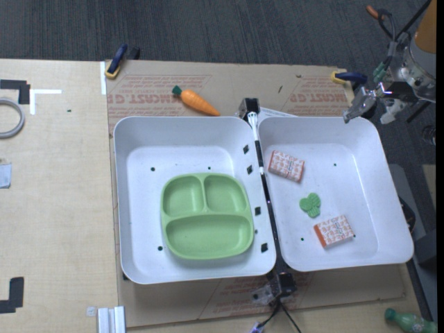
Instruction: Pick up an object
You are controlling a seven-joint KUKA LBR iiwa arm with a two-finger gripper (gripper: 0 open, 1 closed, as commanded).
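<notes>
Silver-grey metal two-finger gripper (370,107) (upper right of frame): black cabling, white fittings, pale grey wrist housing.

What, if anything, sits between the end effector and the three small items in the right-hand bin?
Nothing visible. The end effector hangs over the right bin's far right corner; the near packet, green piece and second packet lie uncovered and apart.

Cardboard sheet (229,82) under the bins, upper middle of frame: red block lettering along its far edge, printed upside down from this camera. Left stretch partly legible, roughly "GR...ZT", not sure of the letters. A second red print at upper right, beside the right bin's corner, unreadable. Two small packets (286,166) (334,231) in the right bin: red-and-white print, too small to read.
</notes>
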